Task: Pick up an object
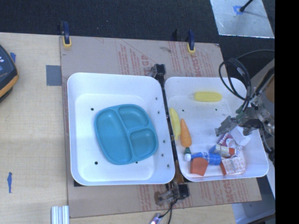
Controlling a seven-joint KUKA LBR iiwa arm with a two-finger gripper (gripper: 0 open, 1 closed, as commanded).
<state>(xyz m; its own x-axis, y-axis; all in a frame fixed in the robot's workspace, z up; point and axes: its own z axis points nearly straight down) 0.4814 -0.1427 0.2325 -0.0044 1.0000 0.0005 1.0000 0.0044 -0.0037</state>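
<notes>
While hovering over the right bin, lowering end effector, grip state unclear, squarely onto the cartons, avoiding the clutter's edges.

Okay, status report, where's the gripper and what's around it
Gripper low over the right bin, above the carton pile. Nothing seen between its fingers. Corn, carrot, blue bottle lie apart, clear of it.
</notes>
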